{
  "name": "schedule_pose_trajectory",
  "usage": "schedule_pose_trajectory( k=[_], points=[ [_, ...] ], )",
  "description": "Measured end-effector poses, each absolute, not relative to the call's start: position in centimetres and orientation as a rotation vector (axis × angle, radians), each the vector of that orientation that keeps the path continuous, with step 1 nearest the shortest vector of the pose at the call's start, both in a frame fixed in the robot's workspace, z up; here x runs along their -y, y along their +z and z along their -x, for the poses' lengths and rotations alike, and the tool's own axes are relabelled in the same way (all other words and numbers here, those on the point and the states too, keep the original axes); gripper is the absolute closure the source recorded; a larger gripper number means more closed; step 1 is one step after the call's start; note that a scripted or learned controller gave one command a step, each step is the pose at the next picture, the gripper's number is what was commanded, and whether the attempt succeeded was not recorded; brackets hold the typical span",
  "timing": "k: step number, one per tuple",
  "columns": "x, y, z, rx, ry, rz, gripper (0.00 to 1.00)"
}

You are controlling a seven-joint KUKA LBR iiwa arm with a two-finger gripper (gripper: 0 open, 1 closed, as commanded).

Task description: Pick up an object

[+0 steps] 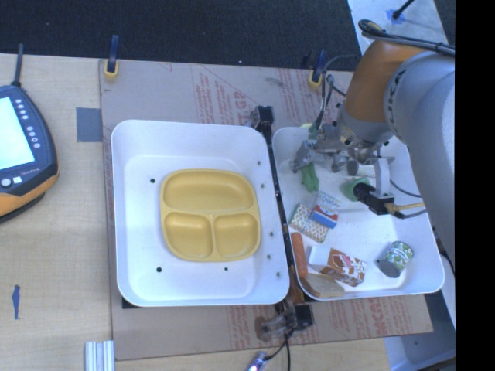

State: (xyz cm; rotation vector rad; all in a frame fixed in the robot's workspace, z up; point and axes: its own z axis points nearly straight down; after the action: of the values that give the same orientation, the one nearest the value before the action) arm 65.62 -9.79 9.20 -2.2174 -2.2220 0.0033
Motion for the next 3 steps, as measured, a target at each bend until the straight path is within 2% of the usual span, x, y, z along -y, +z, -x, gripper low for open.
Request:
schedule_pose_trajectory(
  k=[2,3],
  points=[
    [9.7,9.2,-65.4,2.22,0.005,2.216,0.0],
    [9.8,10.2,-65.4,2.22,0.007,2.213,1.0]
  ],
)
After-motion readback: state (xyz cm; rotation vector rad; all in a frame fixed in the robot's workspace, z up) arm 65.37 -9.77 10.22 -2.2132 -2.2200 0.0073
